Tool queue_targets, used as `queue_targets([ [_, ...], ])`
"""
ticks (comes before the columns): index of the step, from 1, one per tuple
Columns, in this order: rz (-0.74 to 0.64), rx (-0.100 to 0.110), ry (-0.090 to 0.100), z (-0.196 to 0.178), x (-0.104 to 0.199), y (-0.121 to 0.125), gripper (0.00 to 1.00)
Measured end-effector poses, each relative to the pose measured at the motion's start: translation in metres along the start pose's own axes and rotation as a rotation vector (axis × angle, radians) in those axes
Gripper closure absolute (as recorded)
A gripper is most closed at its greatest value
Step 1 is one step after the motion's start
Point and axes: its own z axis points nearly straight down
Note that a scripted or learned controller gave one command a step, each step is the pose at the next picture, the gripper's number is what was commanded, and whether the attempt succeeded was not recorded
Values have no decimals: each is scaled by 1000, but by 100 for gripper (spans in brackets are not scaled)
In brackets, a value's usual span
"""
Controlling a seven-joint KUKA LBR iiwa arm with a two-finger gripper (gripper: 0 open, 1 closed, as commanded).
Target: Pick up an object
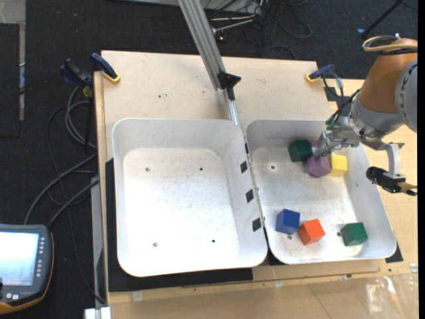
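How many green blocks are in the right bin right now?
2. One green block sits at the far side, just left of the gripper and touching the purple block. The other green block is in the near right corner. The arm could hide more.

Right bin (372, 208), rear: dark green block (299, 150), purple block (319, 165) and yellow block (339, 164) packed close together, purple touching or nearly touching yellow; the gripper (323, 148) stands over this cluster, between green and purple, leaving little room there.

Right bin, front: blue block (287, 220) and orange block (311, 231) side by side with almost no gap; green block (354, 234) apart from them, near the front right wall.

Right bin, middle: open floor between the rear and front groups.

Left bin (179, 198): open floor throughout.

Slanted metal pole (202, 32): crosses above the rear of the bench, ending near the seam between the bins.
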Motion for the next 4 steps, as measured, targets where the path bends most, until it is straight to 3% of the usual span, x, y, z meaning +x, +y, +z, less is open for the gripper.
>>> queue_targets([
  [1,6,14,0,-63,-6,5,100],
  [2,6,16,0,-106,-7,8,100],
  [3,6,24,2,-84,-6,8,100],
  [4,4,24,4,-84,34,-11,100],
])
